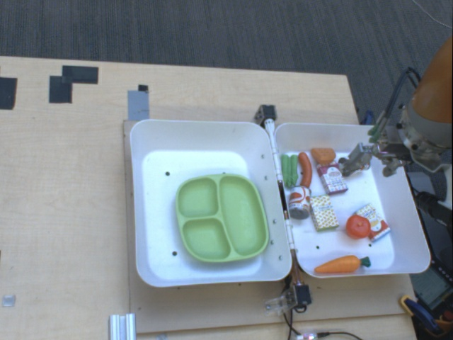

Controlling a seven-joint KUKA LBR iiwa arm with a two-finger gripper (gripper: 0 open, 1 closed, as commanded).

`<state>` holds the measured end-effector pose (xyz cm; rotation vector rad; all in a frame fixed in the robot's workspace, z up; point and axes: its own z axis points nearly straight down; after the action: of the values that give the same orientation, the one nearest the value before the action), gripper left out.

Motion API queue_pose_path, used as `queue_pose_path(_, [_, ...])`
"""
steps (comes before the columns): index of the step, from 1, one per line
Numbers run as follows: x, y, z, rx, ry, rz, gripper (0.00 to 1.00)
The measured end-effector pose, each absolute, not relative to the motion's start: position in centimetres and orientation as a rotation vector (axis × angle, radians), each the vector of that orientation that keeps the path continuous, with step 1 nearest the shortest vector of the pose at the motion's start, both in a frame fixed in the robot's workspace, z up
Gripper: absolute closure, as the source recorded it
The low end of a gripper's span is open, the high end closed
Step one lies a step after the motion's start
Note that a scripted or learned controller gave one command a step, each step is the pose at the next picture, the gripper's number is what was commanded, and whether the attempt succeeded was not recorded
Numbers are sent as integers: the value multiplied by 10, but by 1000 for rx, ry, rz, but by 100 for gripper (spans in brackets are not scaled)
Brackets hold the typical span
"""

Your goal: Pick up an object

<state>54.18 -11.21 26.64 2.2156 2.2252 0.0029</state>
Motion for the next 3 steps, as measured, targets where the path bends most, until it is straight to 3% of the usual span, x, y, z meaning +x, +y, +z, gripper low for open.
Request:
queue_pose_path(1, [507,-204,182,2219,2221,0,0])
queue_pose_path(2, [493,-162,99,2208,2214,12,0])
queue_pose_path(3, [495,-163,109,2205,2208,14,100])
